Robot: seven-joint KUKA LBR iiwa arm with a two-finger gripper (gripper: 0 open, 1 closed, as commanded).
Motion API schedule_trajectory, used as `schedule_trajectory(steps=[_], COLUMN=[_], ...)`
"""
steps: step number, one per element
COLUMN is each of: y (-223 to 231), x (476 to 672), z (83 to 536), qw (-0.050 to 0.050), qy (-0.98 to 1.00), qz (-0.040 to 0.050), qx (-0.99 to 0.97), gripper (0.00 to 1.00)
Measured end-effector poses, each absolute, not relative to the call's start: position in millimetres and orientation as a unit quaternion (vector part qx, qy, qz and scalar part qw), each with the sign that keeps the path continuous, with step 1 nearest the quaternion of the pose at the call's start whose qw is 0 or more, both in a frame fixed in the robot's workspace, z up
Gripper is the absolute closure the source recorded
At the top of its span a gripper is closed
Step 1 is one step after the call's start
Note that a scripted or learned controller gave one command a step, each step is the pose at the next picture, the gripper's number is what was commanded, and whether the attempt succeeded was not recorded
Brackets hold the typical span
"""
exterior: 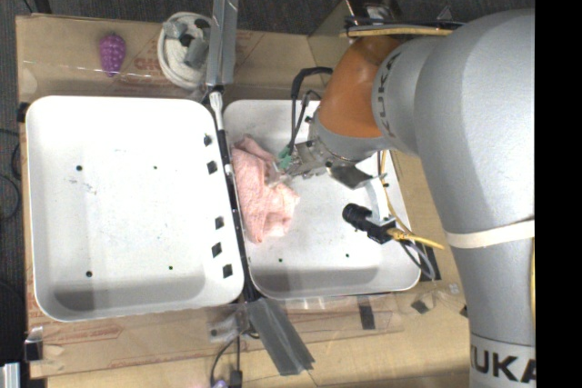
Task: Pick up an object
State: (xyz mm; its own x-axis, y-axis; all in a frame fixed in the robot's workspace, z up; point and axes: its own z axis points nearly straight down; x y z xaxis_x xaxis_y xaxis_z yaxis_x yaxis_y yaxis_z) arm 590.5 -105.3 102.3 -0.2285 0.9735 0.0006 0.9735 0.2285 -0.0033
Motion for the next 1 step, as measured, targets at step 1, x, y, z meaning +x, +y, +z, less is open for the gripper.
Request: schedule_trajectory(steps=[1], y=[-32.2], x=[615.2], z=[191.8], qw=[0.001], qy=[-0.748], qz=[0.0012], qx=[-0.664], gripper=[1.0])
